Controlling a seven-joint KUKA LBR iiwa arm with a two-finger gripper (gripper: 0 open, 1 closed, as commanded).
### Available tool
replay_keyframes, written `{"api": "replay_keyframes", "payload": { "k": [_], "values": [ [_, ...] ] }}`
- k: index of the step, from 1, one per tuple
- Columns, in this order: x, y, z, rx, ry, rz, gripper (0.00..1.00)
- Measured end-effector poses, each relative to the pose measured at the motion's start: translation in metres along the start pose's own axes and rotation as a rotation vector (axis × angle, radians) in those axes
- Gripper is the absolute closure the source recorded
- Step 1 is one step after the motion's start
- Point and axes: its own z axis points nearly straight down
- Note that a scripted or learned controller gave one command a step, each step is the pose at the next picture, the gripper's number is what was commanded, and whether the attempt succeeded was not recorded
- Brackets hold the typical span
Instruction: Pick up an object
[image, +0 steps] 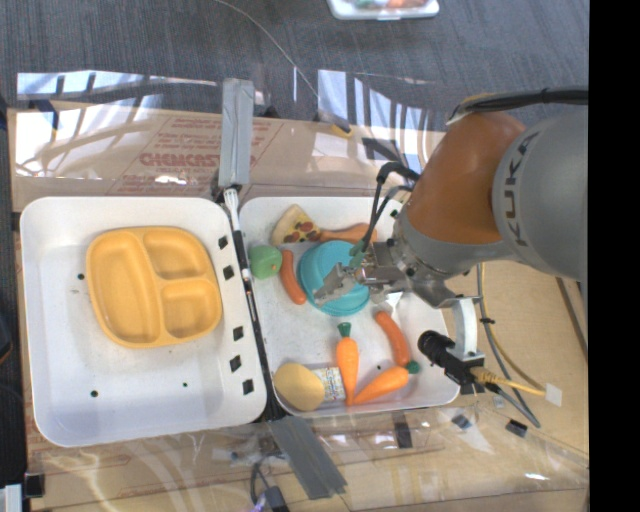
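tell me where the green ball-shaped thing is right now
The green ball lies in the right bin, at its left wall near the divider, just left of the orange sausage and below the pizza slice.

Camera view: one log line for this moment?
pincer over teal bowl | right bin | grasp unconfirmed | yellow tray in left bin

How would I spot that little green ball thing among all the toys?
Look in the right-hand bin, along its left wall beside the divider. The green ball sits there, left of an orange sausage; it is the one wholly green, round piece.
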Motion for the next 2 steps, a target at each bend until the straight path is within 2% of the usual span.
{"api": "replay_keyframes", "payload": {
  "k": [1,2],
  "values": [
    [0.040,0.031,0.046,0.003,-0.001,0.354,0.00],
    [0.040,0.049,0.044,-0.001,-0.001,0.507,0.00]
  ]
}}
